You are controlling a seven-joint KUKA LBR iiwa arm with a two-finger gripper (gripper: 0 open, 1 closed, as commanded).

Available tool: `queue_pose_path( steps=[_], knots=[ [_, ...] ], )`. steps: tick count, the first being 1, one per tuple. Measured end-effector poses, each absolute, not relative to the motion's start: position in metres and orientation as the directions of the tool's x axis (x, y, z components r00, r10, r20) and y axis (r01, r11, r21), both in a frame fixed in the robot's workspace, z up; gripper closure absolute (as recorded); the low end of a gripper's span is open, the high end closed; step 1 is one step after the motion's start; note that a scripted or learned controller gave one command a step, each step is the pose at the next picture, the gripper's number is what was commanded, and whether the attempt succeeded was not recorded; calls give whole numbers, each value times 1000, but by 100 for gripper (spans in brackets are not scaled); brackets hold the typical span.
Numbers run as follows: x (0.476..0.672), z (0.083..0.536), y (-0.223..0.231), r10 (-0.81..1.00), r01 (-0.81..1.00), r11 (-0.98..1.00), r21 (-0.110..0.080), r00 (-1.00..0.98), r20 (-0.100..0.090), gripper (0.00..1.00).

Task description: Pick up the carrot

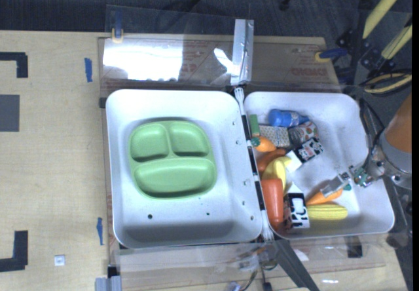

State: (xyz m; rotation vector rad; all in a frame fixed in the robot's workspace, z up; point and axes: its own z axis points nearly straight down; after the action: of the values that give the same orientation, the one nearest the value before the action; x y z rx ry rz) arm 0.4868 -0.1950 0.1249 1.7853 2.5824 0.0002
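Observation:
A slender orange carrot (323,197) lies in the right bin (376,217), just above a yellow corn cob (327,212). My gripper (339,183) reaches in from the right and hangs low over the carrot's upper right end, touching it or nearly so. Nothing is visibly lifted off the bin floor. The grey arm with its orange band (400,135) stands over the bin's right rim.
The right bin also holds a blue item (283,116), small printed packets (302,139), an orange piece with a green top (263,145), a yellow fruit (277,169) and a red-orange piece (273,201). A green divided plate (173,157) sits in the left bin (124,217).

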Motion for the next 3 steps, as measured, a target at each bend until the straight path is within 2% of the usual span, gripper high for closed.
queue_pose_path(
  steps=[1, 2, 3],
  knots=[
    [503, 121, -185, 927, 927, 376, 2, -376, -2, 0],
    [483, 90, -173, 775, 775, 633, 5, -633, 1, 0],
    [483, 89, -173, 774, 774, 633, 5, -633, 0, 0]
  ],
)
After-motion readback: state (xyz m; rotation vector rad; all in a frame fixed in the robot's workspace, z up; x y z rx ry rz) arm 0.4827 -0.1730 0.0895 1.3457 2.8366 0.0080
